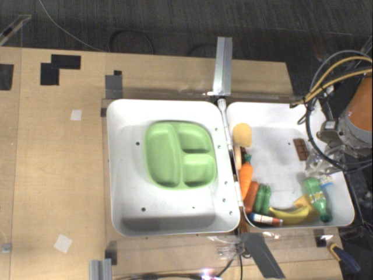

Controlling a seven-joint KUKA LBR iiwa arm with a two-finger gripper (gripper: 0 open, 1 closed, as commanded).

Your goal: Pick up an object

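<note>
Since every object lies loose in the right shallow white bin, we judge the pick not yet made: the green plastic bottle, yellow banana and orange carrot rest on its floor. Our gripper hangs just above the bottle; we cannot tell its state, so the whole grasp remains.
</note>
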